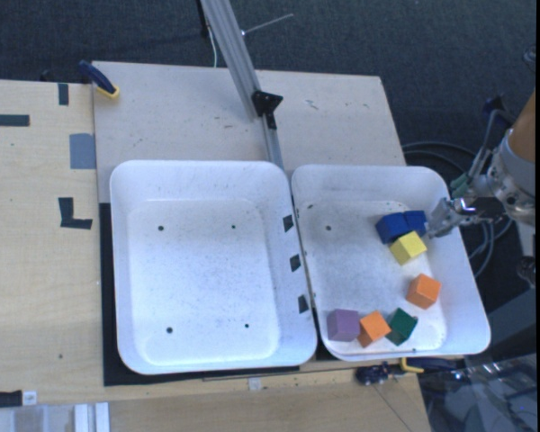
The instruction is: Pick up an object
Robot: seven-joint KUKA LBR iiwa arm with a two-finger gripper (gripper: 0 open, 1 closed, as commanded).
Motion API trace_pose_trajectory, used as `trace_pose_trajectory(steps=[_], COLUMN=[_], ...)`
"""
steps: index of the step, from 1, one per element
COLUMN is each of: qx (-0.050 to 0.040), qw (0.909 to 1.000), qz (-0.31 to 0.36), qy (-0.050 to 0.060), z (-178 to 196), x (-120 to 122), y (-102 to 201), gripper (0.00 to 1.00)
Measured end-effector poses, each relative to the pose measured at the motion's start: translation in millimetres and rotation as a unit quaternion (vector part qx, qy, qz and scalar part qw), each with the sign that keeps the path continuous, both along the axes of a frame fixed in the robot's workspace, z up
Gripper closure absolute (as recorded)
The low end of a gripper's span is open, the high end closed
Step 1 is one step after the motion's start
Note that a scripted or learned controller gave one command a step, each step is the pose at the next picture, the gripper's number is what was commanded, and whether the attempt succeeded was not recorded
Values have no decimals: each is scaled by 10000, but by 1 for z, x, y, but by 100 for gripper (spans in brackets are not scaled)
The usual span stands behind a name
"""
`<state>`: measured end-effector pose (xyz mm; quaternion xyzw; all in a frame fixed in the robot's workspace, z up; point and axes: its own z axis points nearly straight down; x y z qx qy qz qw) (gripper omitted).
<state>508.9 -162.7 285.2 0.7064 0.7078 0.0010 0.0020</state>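
Nearest us in the right bin (360,192): purple block (343,324), orange (373,328), green (401,325). Gripper (443,216) beside blue block (400,224), yellow (408,247) just below; we can't tell its grip state.

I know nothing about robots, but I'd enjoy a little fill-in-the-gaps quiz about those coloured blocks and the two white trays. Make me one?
1. All the blocks lie in the ____ bin.
2. The yellow block touches the ____ block.
3. The number of orange blocks is ____.
4. The purple block sits beside an orange block, which touches the ____ block.

Missing words: right; blue; two; green
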Motion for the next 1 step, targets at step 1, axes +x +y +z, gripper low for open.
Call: trace_pose_trajectory(steps=[1], qx=[8], qw=[10000], qz=[15], qy=[26], z=[-6], x=[14], y=[43], gripper=[100])
